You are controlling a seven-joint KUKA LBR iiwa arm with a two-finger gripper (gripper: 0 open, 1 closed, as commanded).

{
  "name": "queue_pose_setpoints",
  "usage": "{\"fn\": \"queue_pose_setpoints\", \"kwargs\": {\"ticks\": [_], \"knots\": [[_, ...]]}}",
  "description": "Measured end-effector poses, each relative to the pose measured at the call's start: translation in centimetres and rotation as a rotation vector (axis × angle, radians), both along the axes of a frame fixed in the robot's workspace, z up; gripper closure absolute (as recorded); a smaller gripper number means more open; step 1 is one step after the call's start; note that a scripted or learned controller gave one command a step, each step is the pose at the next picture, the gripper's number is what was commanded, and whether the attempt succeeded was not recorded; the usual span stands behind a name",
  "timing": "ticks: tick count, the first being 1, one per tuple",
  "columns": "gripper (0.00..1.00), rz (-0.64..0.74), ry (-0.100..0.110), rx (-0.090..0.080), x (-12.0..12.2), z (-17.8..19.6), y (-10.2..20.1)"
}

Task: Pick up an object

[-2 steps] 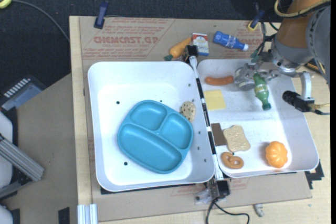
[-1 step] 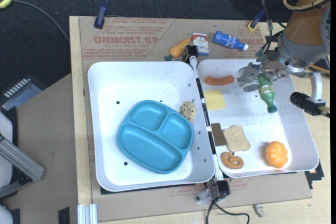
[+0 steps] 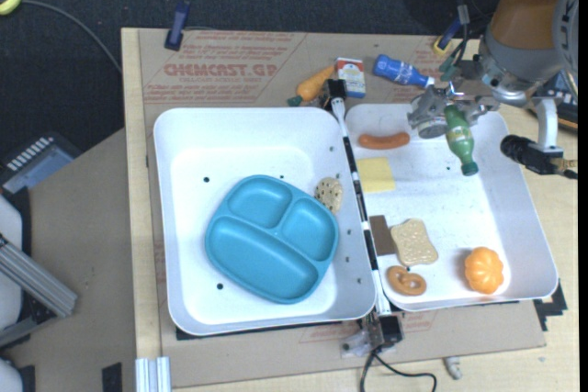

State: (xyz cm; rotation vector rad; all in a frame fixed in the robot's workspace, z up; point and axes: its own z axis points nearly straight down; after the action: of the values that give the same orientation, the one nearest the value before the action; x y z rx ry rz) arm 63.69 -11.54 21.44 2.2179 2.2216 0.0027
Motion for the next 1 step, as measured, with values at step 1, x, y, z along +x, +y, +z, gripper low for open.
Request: {"fn": "queue_pose_setpoints", "kwargs": {"ticks": [1], "knots": [[1.00,0.000,0.005,0.002,-2.23,-0.73,7.48]]}}
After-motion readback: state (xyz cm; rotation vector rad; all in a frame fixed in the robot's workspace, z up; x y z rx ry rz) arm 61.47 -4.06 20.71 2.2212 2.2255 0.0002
